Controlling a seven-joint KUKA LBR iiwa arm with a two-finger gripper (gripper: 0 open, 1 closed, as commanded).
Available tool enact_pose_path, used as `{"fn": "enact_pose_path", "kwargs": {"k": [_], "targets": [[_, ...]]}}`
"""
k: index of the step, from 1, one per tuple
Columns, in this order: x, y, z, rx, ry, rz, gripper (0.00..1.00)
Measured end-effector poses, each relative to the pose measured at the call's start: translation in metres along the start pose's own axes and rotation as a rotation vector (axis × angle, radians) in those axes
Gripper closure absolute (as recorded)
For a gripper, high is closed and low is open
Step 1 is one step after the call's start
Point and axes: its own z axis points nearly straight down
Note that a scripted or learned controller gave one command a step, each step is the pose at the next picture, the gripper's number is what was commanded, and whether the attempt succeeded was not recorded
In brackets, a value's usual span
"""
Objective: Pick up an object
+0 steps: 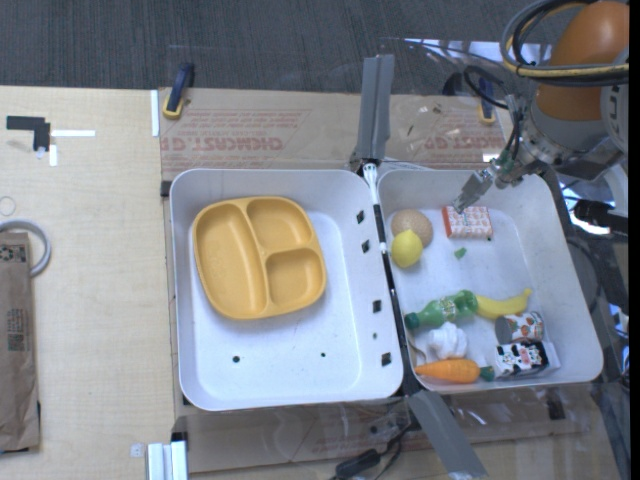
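Gripper (466, 204) state unclear, tips just above small red-and-white box (469, 224), flat in right bin (570, 298)

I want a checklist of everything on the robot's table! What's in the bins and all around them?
Surface: two white bins, left bin and right bin, side by side on a bench.
Job's things: in the right bin, lemon, banana, carrot, green bottle, red-and-white box, two small cartons.
Clutter: yellow divided plate in the left bin.
Grippers: gripper just above the red-and-white box, holding nothing visible.
Cables: black loops on the arm.
Surroundings: cardboard sheet behind the bins.
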Motion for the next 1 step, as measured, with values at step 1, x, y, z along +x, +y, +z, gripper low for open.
{"fn": "enact_pose_path", "kwargs": {"k": [1], "targets": [[0.0005,-0.0255,0.0705,-0.010,-0.007,-0.061,0.00]]}}
